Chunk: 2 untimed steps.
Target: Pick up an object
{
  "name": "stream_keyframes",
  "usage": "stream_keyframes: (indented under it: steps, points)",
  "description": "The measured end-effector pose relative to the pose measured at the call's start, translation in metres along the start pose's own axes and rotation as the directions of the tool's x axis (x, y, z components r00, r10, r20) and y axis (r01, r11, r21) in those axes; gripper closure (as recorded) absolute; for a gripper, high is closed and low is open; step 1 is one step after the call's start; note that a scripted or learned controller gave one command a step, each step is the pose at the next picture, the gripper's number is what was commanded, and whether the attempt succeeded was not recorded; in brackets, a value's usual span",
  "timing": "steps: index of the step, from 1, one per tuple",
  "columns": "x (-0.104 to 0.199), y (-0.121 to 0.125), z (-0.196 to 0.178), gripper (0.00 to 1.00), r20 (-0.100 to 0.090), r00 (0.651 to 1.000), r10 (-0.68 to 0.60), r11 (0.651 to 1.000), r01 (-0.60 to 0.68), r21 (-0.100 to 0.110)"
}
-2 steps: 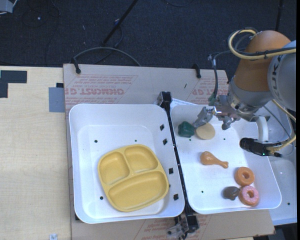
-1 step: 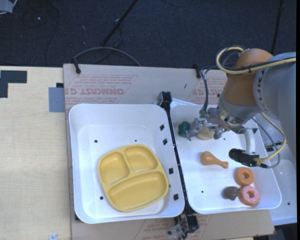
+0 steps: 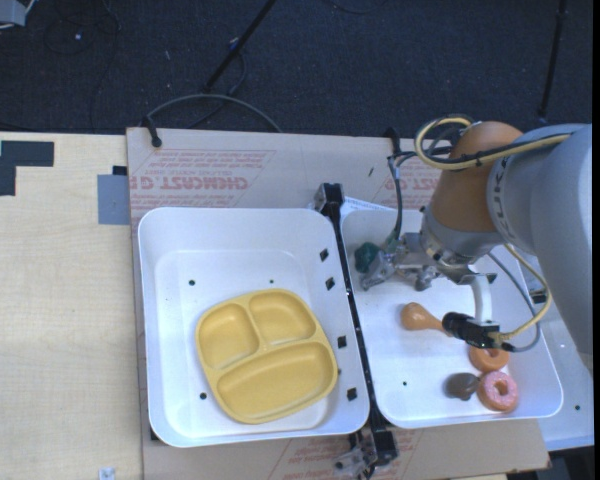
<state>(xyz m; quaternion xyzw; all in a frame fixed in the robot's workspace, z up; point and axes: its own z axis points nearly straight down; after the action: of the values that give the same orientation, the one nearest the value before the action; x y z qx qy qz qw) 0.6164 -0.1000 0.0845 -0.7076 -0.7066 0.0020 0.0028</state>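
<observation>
One small teal object point(image 3: 366, 257) lies at the upper left of the right bin point(image 3: 550, 388), just beside and left of the gripper point(image 3: 382, 268), whose fingers stand apart, clamping nothing.

Grey arm point(image 3: 545, 218) reaching in from the right side of the camera view, bulky link filling the right edge. Orange band point(image 3: 470, 183) above the wrist, with yellow and dark cables looped around it. Wrist angled down and leftward. End effector point(image 3: 380, 265) low at the wrist's left end, metal parts visible, finger spacing unclear.
</observation>
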Motion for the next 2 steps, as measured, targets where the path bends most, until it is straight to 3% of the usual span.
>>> stream_keyframes:
  steps: [1, 2]
  points:
    - [-0.001, 0.0, -0.013, 1.0, 0.0, 1.0, 0.004, 1.0, -0.004, -0.002]
    - [0.001, -0.001, -0.076, 1.0, 0.001, 1.0, 0.0, 1.0, 0.0, -0.009]
